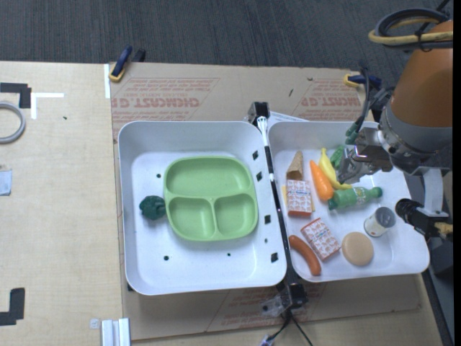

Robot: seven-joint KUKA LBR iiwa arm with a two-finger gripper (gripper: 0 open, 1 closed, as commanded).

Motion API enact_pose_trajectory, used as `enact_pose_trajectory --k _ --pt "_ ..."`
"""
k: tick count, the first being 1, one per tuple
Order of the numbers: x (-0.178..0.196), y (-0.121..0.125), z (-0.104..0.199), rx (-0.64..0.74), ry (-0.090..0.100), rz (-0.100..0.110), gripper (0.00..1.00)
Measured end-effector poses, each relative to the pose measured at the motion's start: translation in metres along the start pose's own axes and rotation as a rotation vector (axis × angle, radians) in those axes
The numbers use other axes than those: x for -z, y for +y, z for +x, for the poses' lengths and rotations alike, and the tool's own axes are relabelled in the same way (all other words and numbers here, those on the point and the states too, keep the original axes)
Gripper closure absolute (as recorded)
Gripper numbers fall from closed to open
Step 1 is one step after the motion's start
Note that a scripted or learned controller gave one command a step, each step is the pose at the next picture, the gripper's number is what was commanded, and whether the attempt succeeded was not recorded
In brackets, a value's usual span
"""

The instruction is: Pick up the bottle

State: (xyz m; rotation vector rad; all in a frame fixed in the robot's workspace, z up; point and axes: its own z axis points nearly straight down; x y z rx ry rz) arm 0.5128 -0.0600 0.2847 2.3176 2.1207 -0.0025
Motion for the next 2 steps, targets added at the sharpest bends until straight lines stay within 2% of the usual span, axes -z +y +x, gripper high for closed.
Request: enact_pose_trajectory --k 1,2 --pt "-0.093 -0.043 0.085 0.106 0.0 0.001 1.0" --pt "-0.087 -0.048 0.137 0.104 0.0 0.001 1.0"
